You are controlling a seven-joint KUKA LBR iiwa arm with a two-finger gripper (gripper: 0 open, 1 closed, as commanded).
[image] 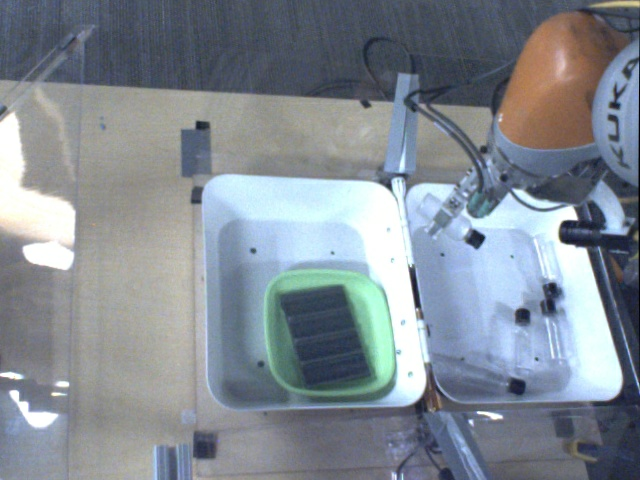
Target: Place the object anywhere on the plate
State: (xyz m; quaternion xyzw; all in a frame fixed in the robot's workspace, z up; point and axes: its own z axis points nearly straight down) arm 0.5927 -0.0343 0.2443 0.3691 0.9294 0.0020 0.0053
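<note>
- The gripper (447, 213) hangs over the upper left corner of the right bin (600, 373), its pale tip close to the wall shared with the left bin (215, 298); whether it is spread or closed on anything I cannot tell, as the tip is small and blurred
- The likely task objects are clear tubes with black caps (548, 303), lying flat on the right bin's floor, below and to the right of the hand and well apart from it; one more capped tube (490, 378) lies lower still, near the bin's front wall
- The green plate (272, 313) sits in the left bin, down and to the left of the hand, across the dividing wall; a dark ribbed block (325, 336) already lies on it, leaving mostly rim and margins bare
- Judging by this, the hand is poised high, either about to fetch or about to carry across; nothing can be confirmed held
- In the way: the two bins' adjoining walls between hand and plate, and the block taking up the plate's middle
</note>
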